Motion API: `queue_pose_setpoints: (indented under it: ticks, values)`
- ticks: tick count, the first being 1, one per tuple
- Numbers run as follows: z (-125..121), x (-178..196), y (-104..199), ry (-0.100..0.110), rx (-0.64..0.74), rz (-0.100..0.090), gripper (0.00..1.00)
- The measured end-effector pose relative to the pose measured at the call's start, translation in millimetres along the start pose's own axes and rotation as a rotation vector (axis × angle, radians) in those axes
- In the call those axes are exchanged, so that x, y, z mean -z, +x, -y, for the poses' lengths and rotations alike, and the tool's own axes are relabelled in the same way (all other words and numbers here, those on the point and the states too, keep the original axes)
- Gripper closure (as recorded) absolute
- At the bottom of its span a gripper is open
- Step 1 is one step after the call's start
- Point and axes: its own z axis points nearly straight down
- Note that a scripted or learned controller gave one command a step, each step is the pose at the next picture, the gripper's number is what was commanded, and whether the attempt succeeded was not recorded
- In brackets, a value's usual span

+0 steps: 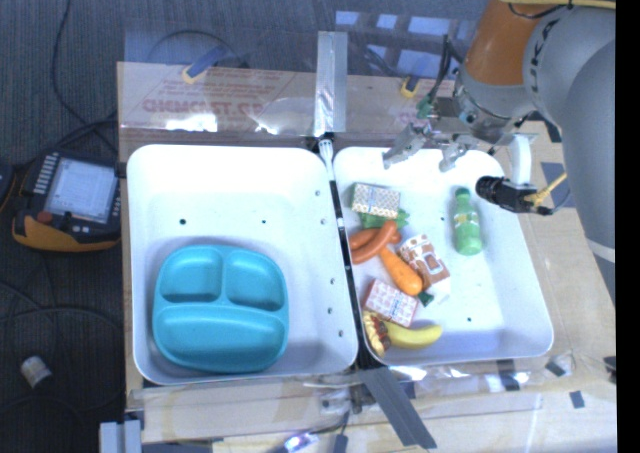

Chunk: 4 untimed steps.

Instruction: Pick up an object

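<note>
A handheld orange-and-black control pendant with a grey screen point(68, 201) lies on the dark carpet left of the desk point(200, 96). On the desk, the left shallow white plastic bin point(230, 166) holds a turquoise plastic divided plate point(220, 308) in its near half. Just beside it, the right shallow white plastic bin point(500, 291) carries a cluster of toy groceries along its left side: a small patterned box point(376, 201) at the far end, an orange-red toy sausage point(373, 240) below it, an orange toy carrot point(401, 271) touching a small red-and-white packet point(424, 257), a pink patterned packet point(390, 302) and a yellow toy banana point(412, 335) nearest the camera. A green plastic bottle with a yellow cap point(465, 222) lies apart, toward the bin's right. Above the bin's far edge hangs the arm's metal end effector point(428, 153), its two fingers spread apart with nothing between them, clear of every object.
</note>
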Motion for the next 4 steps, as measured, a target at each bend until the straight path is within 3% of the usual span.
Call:
queue_pose_setpoints:
  ticks: [1,2,3,4]
  values:
    - [24.4,-15.5,-73.2,0.001,-0.113,0.001,0.0]
    - [25.6,-104.9,-102.2,-0.007,-0.121,-0.002,0.0]
    - [26.4,-97.4,-101.3,-0.003,-0.119,-0.001,1.0]
    - [33.4,0.4,-107.8,-0.002,-0.098,0.001,1.0]
